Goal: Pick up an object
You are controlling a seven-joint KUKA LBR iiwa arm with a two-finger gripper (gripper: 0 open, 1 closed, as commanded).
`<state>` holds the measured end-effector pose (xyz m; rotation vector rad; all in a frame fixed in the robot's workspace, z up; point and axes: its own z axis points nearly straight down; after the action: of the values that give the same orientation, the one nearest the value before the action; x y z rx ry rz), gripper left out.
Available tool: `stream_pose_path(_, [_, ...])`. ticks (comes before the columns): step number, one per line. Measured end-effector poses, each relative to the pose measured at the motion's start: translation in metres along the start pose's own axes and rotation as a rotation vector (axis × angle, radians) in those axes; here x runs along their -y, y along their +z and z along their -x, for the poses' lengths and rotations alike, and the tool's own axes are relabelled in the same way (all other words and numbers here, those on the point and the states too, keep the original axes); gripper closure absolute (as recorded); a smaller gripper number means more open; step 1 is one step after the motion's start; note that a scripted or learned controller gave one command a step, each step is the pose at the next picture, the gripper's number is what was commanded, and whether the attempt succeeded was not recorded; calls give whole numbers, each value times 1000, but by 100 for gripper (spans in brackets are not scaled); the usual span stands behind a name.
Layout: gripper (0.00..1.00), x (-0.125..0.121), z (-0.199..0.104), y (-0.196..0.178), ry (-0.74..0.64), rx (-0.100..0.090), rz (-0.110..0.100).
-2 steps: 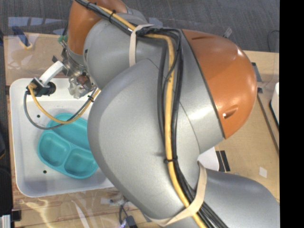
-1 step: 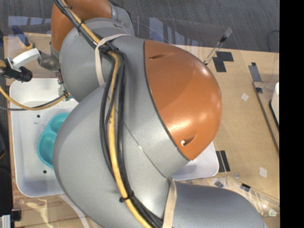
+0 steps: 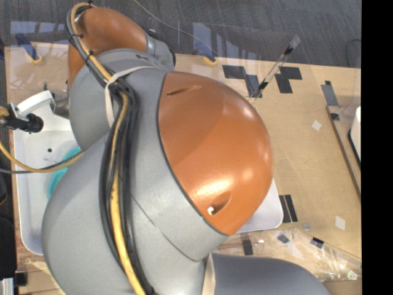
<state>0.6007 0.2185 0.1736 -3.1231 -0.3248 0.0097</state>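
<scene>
The grey and orange arm [image 3: 184,165] covers most of the camera view and reaches over the left bin [image 3: 31,158]. Its wrist end and my gripper [image 3: 60,110] hang over that bin's far part, largely hidden behind the arm's own links. A small teal object [image 3: 59,180] peeks out from under the arm on the left bin's floor, a little nearer to the camera than the gripper. I see nothing held.
Only a near corner of the right bin [image 3: 275,212] shows past the orange joint. Brown cardboard with black tape marks [image 3: 307,134] covers the bench to the right. A thin rod [image 3: 273,69] leans at the back.
</scene>
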Motion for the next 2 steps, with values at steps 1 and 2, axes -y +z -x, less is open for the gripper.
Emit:
stream_pose_path(1, [100, -1, -1, -11, -4, -1, 1])
stream_pose_path(2, [100, 6, 27, -14, -4, 0, 1])
